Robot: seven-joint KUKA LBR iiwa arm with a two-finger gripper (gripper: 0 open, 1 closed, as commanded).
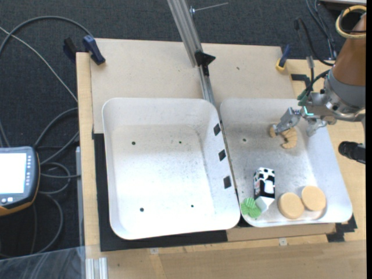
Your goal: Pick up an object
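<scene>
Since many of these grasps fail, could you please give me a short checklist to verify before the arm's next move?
1. Gripper over the right bin: ok.
2. Small tan object right by the fingertips: ok.
3. Object actually between the fingers: cannot tell.
4. Black-and-white carton, green piece and two tan discs well apart from the gripper: ok.
5. Object lifted off the bin floor: cannot tell.
</scene>
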